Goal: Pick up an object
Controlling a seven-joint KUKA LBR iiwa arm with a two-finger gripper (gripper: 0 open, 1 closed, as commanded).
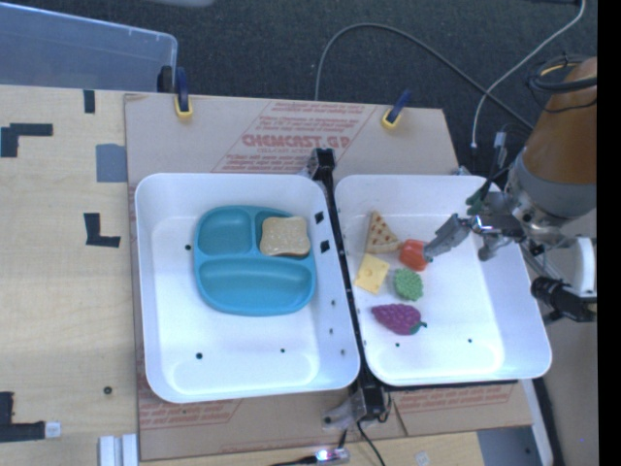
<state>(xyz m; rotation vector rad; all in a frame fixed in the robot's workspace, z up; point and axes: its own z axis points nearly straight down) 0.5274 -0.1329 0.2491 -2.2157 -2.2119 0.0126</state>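
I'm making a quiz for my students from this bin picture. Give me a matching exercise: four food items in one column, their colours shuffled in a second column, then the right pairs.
Items:
1. grapes
2. cheese
3. broccoli
4. tomato

Colours:
A. red
B. green
C. purple
D. yellow

Pairs: 1-C, 2-D, 3-B, 4-A
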